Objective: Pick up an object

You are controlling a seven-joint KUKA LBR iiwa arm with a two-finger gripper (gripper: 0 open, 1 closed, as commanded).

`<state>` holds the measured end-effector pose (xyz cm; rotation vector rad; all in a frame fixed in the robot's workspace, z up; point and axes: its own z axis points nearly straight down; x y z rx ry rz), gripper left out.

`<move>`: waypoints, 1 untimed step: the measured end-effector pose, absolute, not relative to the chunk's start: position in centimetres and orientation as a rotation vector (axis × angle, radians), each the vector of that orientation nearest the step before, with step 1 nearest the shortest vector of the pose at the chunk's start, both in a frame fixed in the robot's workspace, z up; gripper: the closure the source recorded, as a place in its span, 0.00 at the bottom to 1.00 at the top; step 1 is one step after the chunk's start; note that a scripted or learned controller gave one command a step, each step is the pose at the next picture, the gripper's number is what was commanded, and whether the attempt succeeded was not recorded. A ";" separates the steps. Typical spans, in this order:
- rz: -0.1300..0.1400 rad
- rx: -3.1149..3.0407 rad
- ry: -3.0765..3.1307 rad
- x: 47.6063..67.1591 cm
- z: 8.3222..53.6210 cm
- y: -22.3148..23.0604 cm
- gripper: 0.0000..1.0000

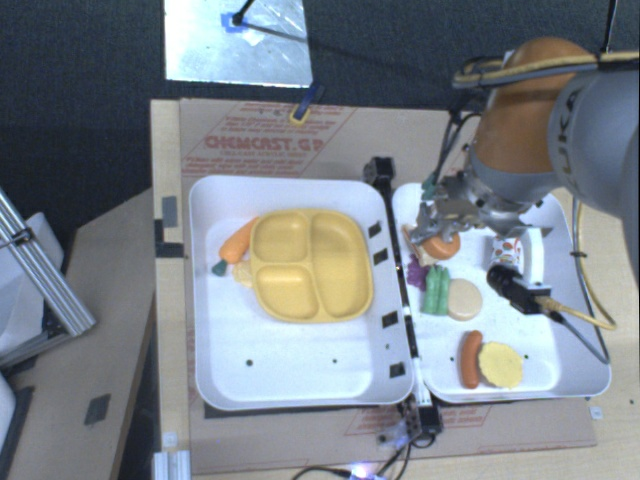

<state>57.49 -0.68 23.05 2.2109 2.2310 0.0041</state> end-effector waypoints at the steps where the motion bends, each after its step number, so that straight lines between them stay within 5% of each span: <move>1: 0.002 2.213 2.231 57.0 21.9 4.4 1.00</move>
